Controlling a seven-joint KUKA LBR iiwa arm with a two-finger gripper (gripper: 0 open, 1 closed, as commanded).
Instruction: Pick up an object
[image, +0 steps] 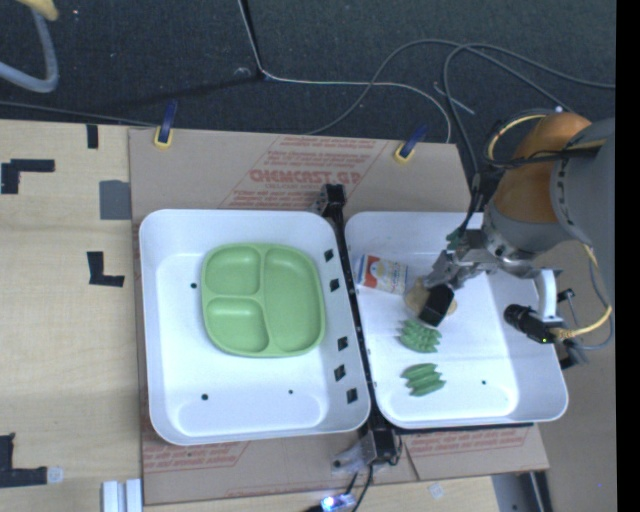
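From above, I hang over the right bin, my gripper low near its middle. Whether my jaws are apart or together I cannot tell; dark metal hides them. Just under my tip lies a tan lump, partly covered by me, and touching or just beside it a ridged green piece. Nearer the front edge rests a pea pod, apart from the rest. A white packet lies flat toward the divider.

I judge these light, toy-like and probably hard plastic, so slick. The ridged piece offers the best hold across its narrow sides. The packet looks thin and flat, hard to get under.

The tan lump crowds the ridged piece, so my jaws may nudge both. The left bin holds a green plate, well clear.
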